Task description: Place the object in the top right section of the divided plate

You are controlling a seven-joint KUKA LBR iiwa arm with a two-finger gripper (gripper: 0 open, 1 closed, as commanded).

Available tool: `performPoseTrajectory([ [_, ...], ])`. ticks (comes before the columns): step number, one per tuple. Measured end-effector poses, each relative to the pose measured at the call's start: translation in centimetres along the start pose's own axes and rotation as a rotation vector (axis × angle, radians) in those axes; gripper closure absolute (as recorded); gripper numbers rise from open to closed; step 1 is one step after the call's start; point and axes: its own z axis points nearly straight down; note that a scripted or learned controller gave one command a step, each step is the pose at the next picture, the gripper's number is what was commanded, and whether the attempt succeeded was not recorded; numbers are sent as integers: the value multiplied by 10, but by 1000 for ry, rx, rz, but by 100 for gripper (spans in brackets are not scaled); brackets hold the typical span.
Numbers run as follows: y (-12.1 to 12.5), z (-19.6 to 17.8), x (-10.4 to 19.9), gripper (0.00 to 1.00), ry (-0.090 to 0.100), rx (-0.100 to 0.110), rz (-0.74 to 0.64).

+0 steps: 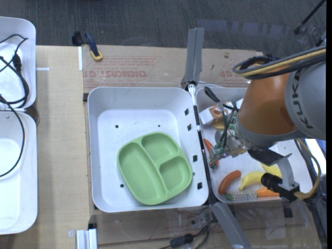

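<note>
The green plate (154,168) lies in the left bin (104,139), nothing in its sections; the arm (272,108) reaches over the right bin (295,157), above a banana (252,179) and carrot (229,180); the hand's grip cannot be told.

Fixed overhead camera, slanted down, both bins (98,139) visible

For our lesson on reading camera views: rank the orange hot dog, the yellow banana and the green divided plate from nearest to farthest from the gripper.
Gripper, right bin.
1. Orange hot dog, just below it.
2. Yellow banana, farther right.
3. Green divided plate, left bin.
</note>
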Motion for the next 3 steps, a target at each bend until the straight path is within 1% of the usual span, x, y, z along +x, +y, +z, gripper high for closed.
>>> performPoseTrajectory([
  [1,28,0,76,100,0,-1,-528],
  [2,8,-113,20,100,-2,-2,-411],
  [3,-5,-10,-12,100,0,0,-159],
])
